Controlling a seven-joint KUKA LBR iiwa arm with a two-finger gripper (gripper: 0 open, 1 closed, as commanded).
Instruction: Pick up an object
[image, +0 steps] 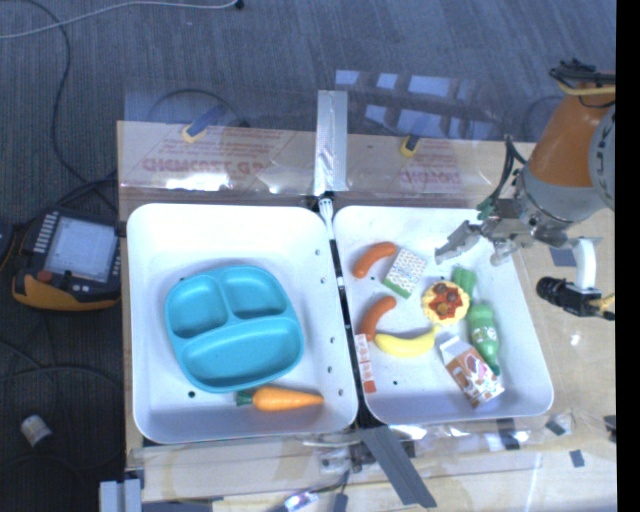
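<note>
Pincer (479, 241): you see it spread, nothing between the fingers, over the right bin (535, 345) | green bottle (481, 327) just below it | pizza toy (446, 300) below, slightly left | white-green box (405, 271) to its left | banana (405, 344) further below-left.

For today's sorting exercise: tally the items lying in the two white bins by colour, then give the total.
Orange: 3, namely carrot, upper sausage, lower sausage
Yellow: 2, namely banana, pizza slice
Green: 1, bottle
Blue: 1, divided plate
White-patterned: 2, namely checked packet, carton
Total: 9
</note>
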